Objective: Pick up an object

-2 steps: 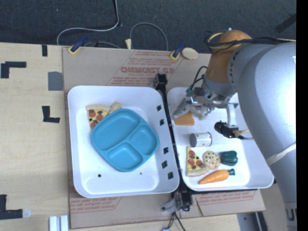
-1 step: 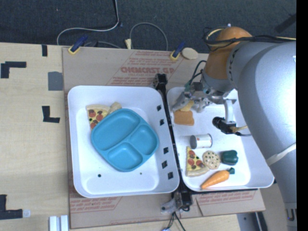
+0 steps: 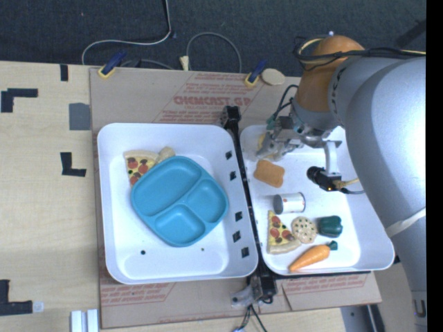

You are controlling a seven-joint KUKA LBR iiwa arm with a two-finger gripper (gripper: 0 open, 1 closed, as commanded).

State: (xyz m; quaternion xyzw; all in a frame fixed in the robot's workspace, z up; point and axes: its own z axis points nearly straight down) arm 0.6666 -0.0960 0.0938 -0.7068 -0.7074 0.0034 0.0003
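Note:
My gripper hangs low over the far left corner of the right bin, just beyond an orange bread-like piece. Something small and yellowish shows at the gripper's left side, too hidden to name. Nearer the front of this bin lie a small white and grey can, a pizza slice, a round cookie, a green pepper and an orange carrot.
The left bin holds a blue divided plate with a second pizza slice partly tucked under its far left edge. A black divider runs between the bins. The grey arm covers the right bin's right side.

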